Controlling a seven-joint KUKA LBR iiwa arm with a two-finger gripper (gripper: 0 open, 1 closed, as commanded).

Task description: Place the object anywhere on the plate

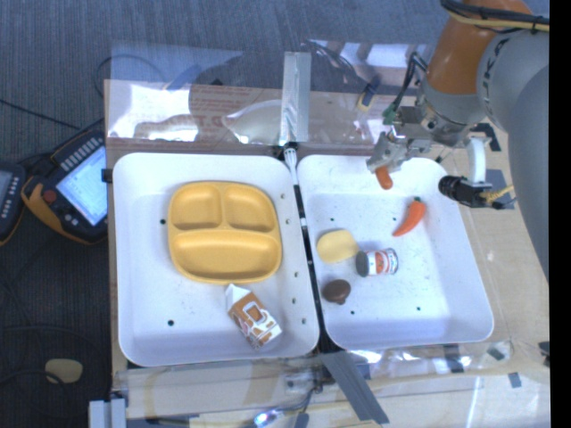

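A yellow divided plate [223, 230] lies in the left bin [143, 266] with nothing on it. My gripper [384, 166] hangs over the back of the right bin [446, 301], well to the right of the plate. A small orange-red piece [384, 181] sticks out just below its fingertips, and the fingers look shut on it. The piece appears lifted slightly off the bin floor.
In the right bin lie an orange carrot [409, 217], a pale yellow lump [336, 245], a small can on its side [377, 262] and a brown round item [335, 291]. A small carton [252, 317] lies in front of the plate. A raised wall [306, 239] divides the bins.
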